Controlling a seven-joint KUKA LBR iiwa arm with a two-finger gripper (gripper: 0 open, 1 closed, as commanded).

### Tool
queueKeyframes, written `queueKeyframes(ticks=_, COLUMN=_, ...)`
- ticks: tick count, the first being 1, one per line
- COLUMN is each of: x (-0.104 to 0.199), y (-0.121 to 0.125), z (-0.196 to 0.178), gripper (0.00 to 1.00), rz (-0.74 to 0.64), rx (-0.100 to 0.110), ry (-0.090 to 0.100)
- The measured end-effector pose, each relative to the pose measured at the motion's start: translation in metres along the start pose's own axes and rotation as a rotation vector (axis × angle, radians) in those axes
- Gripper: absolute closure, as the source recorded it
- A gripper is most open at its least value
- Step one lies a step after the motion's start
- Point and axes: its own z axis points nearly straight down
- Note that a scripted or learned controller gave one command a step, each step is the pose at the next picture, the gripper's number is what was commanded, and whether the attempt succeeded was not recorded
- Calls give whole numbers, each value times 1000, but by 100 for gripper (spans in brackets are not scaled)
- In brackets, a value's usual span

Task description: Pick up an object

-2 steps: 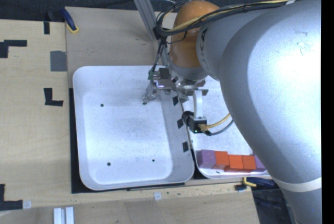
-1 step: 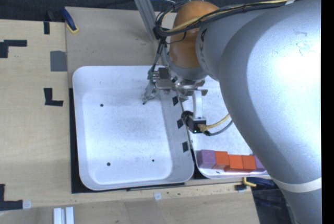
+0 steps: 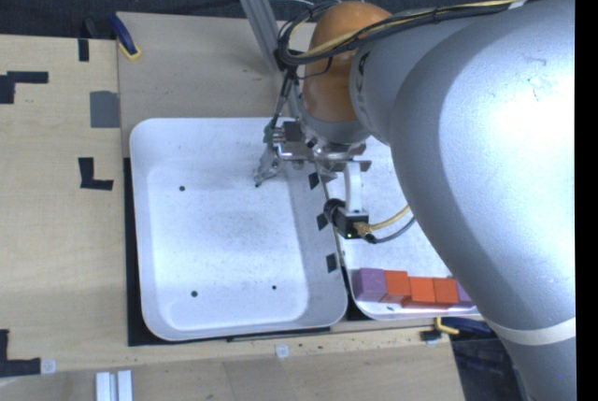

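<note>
Clearly, the gripper hangs over the left bin, its spread unreadable; the blocks sit right, so it risks grasping nothing.

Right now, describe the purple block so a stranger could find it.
Find the right white bin, largely under the grey arm. At its near edge lies a row of blocks; the purple block is the leftmost one, beside the orange blocks.
</note>
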Motion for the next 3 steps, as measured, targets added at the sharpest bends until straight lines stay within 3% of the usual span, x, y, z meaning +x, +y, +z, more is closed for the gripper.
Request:
queueKeyframes(ticks=2, x=-1, y=0, z=0, gripper=0, rz=2, rx=-2, ry=1)
queueKeyframes(ticks=3, x=6, y=9, z=-41, gripper=0, rz=-18, rx=-10, ry=29)
